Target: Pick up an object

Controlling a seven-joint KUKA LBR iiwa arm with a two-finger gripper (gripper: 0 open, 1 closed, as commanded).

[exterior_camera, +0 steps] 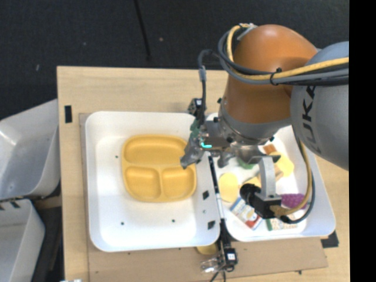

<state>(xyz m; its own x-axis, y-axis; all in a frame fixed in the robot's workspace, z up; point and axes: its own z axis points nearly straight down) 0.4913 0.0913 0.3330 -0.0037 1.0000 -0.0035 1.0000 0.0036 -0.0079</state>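
Tool [235, 157] just right of yellow tray [157, 167]

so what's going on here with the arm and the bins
The arm reaches in from the right and hangs low over the right bin, which holds a clutter of small items, among them a yellow disc and a purple piece. The left bin holds a yellow divided tray, lying flat. Nothing can be seen lifted yet, and the gripper's state cannot be made out.

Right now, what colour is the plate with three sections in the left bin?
Yellow. The divided plate is a plain yellow all over, seen clearly in the camera view.
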